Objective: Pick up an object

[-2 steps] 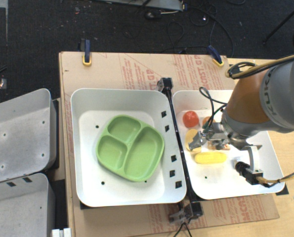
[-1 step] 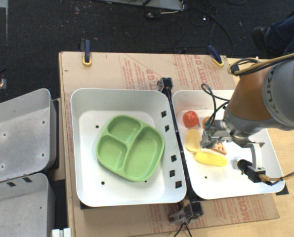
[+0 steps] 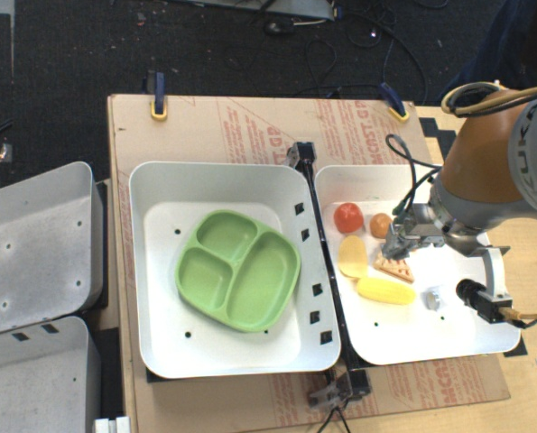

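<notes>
White bins: two shallow bins side by side on a cardboard-covered tabletop (image 3: 214, 129); left bin (image 3: 160, 197), right bin (image 3: 449, 332).
Green plate: light green divided plate (image 3: 239, 269) with three compartments, lying flat near the middle of the left bin.
Red item: small round tomato-like piece (image 3: 347, 216) in the upper left part of the right bin.
Orange item: small orange ball (image 3: 380, 225) just beside the red piece, to its right.
Pale yellow item: rounded pale piece (image 3: 352, 256) below the red one, near the bin's left wall.
Yellow item: elongated yellow piece (image 3: 384, 290), lying flat just below the pale one.
Wedge item: orange-brown patterned wedge (image 3: 395, 267), like a pizza slice, between the orange ball and the yellow piece.
Small clear item: pale, hard to identify (image 3: 431, 299), right of the yellow piece.
Arm: grey with orange band (image 3: 485, 156), reaching in from the right over the right bin.
Claw: low over the wedge item (image 3: 399, 244), at its upper edge; whether it is released or clenched cannot be told, and nothing is seen between its tips.
</notes>
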You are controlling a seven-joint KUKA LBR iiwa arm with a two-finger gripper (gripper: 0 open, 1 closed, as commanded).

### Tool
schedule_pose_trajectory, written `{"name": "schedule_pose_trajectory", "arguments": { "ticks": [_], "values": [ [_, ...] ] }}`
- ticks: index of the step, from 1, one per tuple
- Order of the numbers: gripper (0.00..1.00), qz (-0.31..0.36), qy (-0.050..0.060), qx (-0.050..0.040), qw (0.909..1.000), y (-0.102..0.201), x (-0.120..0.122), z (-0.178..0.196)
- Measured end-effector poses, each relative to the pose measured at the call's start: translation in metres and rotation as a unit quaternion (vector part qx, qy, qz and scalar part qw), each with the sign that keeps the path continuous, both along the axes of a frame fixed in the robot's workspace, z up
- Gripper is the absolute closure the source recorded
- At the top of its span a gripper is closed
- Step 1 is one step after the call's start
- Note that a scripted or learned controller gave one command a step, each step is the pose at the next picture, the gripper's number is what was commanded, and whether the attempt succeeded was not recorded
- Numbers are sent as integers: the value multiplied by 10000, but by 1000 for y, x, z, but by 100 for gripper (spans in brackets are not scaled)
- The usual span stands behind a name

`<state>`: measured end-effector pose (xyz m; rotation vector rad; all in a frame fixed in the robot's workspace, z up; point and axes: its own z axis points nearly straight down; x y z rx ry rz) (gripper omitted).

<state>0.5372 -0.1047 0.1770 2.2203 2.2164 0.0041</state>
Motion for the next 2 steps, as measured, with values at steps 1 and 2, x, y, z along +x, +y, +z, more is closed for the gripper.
{"name": "schedule_pose_trajectory", "arguments": {
  "ticks": [1, 2],
  "values": [
    [100, 4, -3, -2, 10000, -6, -7, 51],
    [100, 18, 6, 1, 10000, -6, -6, 74]
  ]
}}
